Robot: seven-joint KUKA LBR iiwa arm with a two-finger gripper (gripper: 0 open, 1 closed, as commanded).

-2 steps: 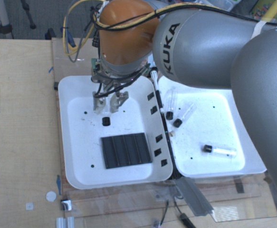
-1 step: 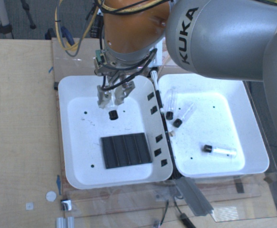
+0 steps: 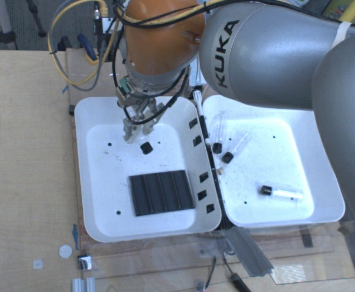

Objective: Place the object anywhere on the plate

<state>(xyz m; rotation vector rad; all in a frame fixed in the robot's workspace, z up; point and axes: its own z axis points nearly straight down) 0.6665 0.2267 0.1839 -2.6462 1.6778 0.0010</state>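
Near far edge of left bin (image 3: 92, 163), jaws (image 3: 138, 131) hang over small black cap (image 3: 145, 148), spread unclear; judgement: centre over cap, grip squarely, then carry to ridged black plate (image 3: 162, 192)

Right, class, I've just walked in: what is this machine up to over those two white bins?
A grey KUKA arm reaches in from the right, and its tool hangs low over the left bin. Just below the tool sits a small black object on the bin floor. A dark ribbed plate lies nearer the camera in the same bin, with nothing on it yet. The right bin holds clear tubes with black caps, one of them lying apart near its front.
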